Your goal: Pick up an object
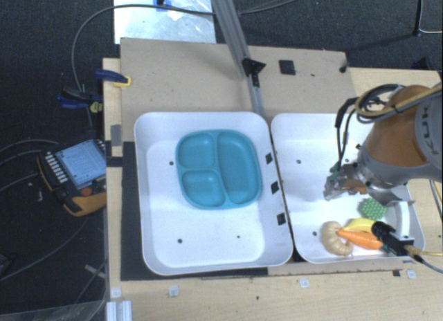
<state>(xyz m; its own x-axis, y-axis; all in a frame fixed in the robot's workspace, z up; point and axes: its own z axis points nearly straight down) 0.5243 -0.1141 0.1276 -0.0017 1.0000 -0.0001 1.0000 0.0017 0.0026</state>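
In the right bin [304,147] several toy foods lie bunched at the near right corner: a tan curved piece [336,239], an orange carrot [360,239], a yellow piece [359,225] and a green piece [374,209]. My gripper [338,187] hangs low over the middle right of this bin, just up and left of the pile, under the orange wrist band [394,133]. Nothing is seen between it and the bin floor.
The left bin [159,230] holds a blue divided plate [219,169]. A slanted grey pole [232,29] crosses the back of the bench. A handheld device [75,167] and cables lie on the floor at left.
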